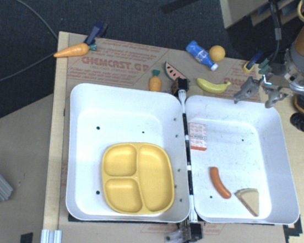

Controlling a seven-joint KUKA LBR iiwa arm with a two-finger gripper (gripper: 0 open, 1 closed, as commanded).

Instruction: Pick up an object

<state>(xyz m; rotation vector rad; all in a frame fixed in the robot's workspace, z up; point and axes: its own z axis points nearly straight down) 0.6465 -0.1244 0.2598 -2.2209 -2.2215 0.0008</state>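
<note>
In the right bin lie a small white and red packet near its left wall, an orange-red sausage toward the front, and a tan bread wedge beside the sausage. My gripper hangs over the bin's far rim, at the upper right of the view, well apart from all three items. Its two fingers are spread wide with nothing between them.
The left bin holds a yellow divided plate. Behind the bins on the cardboard lie a carrot, a watermelon slice, a small orange toy, a banana, a blue bottle and an orange ball.
</note>
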